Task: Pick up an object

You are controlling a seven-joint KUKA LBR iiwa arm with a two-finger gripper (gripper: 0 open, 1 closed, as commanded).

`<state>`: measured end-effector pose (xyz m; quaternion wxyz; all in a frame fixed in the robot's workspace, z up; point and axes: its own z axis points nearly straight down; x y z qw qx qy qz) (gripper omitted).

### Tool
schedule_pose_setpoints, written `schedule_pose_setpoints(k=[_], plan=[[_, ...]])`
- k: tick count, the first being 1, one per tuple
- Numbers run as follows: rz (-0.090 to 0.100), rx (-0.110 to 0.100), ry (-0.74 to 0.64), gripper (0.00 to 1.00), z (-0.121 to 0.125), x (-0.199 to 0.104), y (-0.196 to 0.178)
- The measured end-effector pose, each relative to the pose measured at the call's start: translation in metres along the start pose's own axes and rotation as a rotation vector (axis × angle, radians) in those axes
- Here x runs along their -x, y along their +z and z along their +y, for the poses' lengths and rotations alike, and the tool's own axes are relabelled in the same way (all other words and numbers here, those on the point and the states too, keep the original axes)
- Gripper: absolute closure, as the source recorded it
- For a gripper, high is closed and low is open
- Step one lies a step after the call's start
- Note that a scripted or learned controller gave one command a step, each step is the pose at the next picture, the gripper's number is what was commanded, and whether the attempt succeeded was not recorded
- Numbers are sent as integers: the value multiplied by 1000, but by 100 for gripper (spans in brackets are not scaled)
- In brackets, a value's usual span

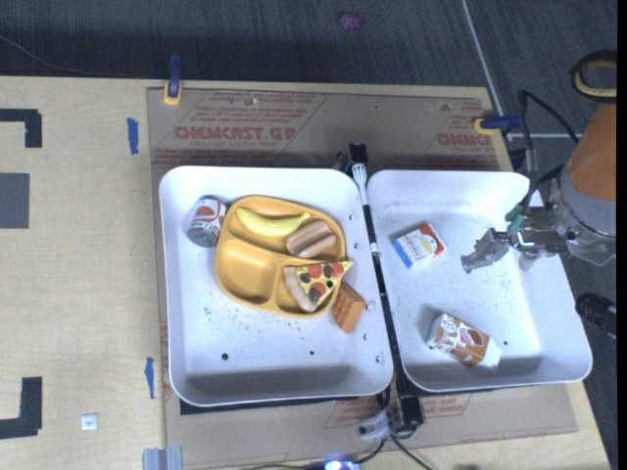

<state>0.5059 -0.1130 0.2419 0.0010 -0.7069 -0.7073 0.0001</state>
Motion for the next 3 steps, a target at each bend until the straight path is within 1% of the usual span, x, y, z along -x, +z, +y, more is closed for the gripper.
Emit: schedule_pose_setpoints(k=[1, 2, 3], plan=[[0, 0, 1, 0, 35, -18, 110], [-1, 3, 0, 0, -17, -8, 150], [-6, 9, 3, 100, -15, -6, 139]])
